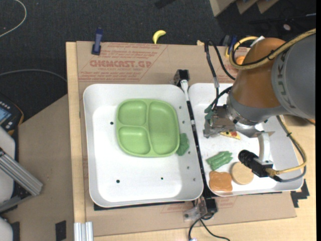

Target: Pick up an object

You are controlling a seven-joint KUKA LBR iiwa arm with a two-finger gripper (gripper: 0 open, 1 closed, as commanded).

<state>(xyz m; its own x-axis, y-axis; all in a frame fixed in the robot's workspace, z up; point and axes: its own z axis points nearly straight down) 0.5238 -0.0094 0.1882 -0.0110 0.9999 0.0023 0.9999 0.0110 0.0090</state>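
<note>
Object candidates: green piece [219, 159], toast-like piece [220, 181], tan disc [242, 173] in right bin [281, 185] | gripper [216, 127] low above them, nothing visibly held | risk: closing beside target, crowded items shift

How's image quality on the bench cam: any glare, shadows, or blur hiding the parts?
Camera view: lighting even and soft, left bin bright white without washing out the green divided plate; faint shadow along that plate's lower edge; the arm is large and slightly soft near the lens, covering much of the right bin; end effector dark and hard to resolve; small items below it read clearly.
</note>
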